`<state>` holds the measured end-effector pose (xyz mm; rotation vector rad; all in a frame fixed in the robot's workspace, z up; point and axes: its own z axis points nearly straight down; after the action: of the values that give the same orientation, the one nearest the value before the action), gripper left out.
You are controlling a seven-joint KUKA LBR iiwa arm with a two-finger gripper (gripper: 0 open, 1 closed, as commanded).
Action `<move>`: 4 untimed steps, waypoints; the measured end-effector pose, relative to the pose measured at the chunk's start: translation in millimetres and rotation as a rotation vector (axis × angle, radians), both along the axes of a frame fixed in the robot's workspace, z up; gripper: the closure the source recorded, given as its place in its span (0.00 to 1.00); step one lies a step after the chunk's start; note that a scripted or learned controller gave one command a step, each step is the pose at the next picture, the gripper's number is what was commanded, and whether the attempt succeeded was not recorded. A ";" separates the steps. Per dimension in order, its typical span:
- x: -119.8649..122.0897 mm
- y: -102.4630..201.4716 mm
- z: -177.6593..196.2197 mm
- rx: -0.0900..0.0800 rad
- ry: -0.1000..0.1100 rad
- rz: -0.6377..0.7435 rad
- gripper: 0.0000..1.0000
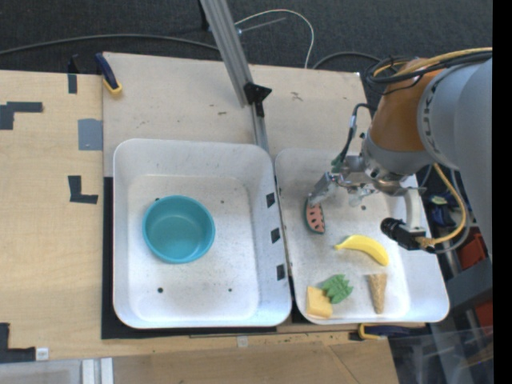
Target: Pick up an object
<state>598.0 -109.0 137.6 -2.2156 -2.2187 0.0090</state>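
Yellow banana (364,249) below pincer (334,184); lettering unreadable.

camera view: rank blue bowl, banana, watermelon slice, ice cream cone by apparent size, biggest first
1. blue bowl, clearly largest
2. banana
3. watermelon slice and ice cream cone: too close in apparent size to rank. The slice may be slightly longer, but it is tilted.

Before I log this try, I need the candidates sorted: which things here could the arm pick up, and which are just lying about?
Could be picked:
watermelon slice, just below the gripper
banana
green leafy toy
yellow wedge
ice cream cone
teal bowl

Lying about:
yellow-tipped clamp
metal pole
cables
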 end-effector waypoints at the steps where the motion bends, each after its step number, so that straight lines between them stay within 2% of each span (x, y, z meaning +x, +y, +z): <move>1: 0.0 0.5 -50.6 -0.002 -0.008 0.001 0.00; 2: 0.1 1.2 -38.8 -0.001 -0.007 0.002 1.00; 4: 0.3 2.4 48.0 -0.001 -0.011 -0.001 1.00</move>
<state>598.3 -106.6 185.7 -2.2222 -2.2240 -0.0023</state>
